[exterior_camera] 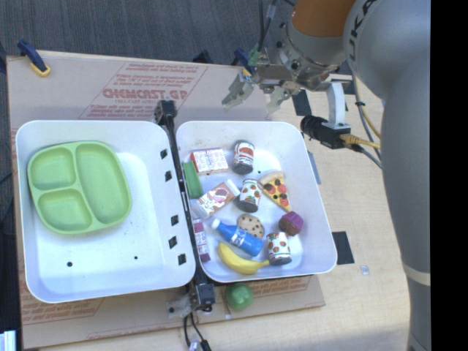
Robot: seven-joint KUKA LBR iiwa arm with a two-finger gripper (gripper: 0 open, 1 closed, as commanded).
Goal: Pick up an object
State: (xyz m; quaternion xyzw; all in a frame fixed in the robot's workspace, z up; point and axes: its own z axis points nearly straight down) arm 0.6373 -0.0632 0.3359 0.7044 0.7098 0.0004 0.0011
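My gripper (256, 98) hangs open above the cardboard just behind the right bin (318, 218), with nothing between its fingers. The bin below it holds several small toys: a red-and-white carton (209, 159), a dark can (243, 156), a pizza slice (276, 189), a patterned can (250, 194), a cookie (250, 224), a blue bottle (240, 238), a banana (241, 260), a purple grape bunch (291, 222) and another can (278, 247). A green stick (192, 180) and a second carton (217, 198) lie by the bin's left wall.
The left bin (146, 218) holds a green divided plate (79, 186). A green ball (238, 295) lies outside the bins at the front. Black clamps (167, 112) join the bins. The grey arm (395, 123) fills the right side.
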